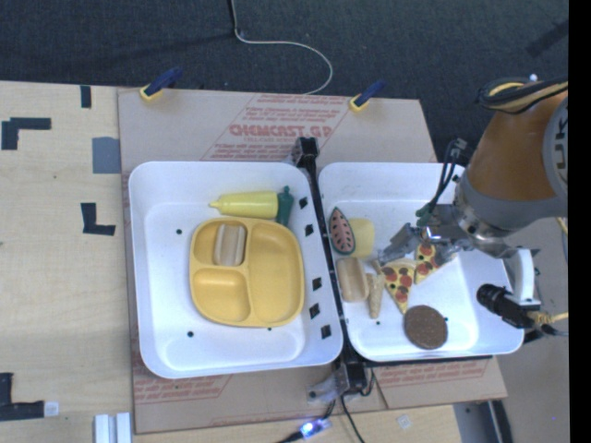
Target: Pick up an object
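My gripper (423, 245) hangs low in the right bin (462, 344), open, over the wide end of a pizza slice (404, 282). The slice lies flat on the bin floor, and its crust end shows between the grey fingers (399, 243); I cannot tell whether they touch it. A brown round cookie (426, 327) lies just in front of the slice. To the left of the gripper are a watermelon slice (341, 231), a yellow block (362, 236) and a tan bread roll (351, 279).
The left bin (157, 340) holds a yellow divided plate (268, 284) with a beige piece (229, 244) in one section, and a yellow bottle with a green cap (249, 205) behind it. The grey and orange arm (517, 164) covers the right bin's far right corner.
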Available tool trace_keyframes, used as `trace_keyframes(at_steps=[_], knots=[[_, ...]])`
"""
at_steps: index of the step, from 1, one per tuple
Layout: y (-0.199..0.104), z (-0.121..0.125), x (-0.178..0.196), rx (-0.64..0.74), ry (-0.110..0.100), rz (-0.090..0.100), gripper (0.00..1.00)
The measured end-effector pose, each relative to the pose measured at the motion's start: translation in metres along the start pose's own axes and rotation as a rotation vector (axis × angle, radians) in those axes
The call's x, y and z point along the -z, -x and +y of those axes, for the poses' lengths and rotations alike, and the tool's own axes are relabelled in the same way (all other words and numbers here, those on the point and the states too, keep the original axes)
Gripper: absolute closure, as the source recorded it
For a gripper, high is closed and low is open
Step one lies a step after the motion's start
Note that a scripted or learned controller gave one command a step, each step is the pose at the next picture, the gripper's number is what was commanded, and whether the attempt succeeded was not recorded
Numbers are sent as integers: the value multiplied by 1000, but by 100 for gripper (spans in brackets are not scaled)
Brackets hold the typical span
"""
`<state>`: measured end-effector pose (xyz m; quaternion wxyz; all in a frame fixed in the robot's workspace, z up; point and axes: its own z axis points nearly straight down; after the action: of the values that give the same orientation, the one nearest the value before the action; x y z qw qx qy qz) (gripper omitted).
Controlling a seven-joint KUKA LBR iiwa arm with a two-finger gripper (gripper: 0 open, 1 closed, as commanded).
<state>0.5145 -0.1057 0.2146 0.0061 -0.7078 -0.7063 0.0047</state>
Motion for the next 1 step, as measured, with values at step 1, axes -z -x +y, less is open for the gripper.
trace_keyframes(at_steps=[1], knots=[[0, 3, 6, 3, 13, -2, 0]])
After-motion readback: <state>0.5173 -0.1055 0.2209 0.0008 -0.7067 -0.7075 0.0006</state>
